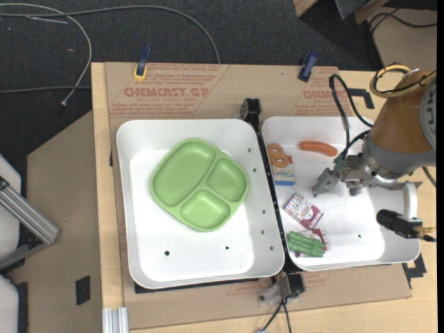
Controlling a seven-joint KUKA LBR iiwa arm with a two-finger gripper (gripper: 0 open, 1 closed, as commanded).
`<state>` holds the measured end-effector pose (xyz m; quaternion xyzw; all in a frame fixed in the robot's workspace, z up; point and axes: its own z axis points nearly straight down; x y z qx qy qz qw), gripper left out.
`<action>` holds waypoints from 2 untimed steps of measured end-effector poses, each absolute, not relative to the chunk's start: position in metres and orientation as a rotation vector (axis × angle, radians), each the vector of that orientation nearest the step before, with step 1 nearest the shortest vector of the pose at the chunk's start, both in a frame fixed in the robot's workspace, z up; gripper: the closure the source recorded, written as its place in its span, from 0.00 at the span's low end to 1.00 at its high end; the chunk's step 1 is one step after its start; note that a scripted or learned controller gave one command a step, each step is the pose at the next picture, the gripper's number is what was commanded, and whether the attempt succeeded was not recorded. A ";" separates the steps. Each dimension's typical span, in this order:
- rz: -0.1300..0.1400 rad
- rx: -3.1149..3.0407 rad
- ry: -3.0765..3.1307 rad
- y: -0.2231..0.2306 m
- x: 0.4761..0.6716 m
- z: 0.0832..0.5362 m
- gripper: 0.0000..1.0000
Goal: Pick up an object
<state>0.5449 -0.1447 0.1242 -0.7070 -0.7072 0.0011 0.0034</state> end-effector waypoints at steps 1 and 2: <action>0.001 -2.219 -2.218 -0.144 0.545 0.083 0.00; -0.003 -2.222 -2.221 -0.144 0.546 0.096 1.00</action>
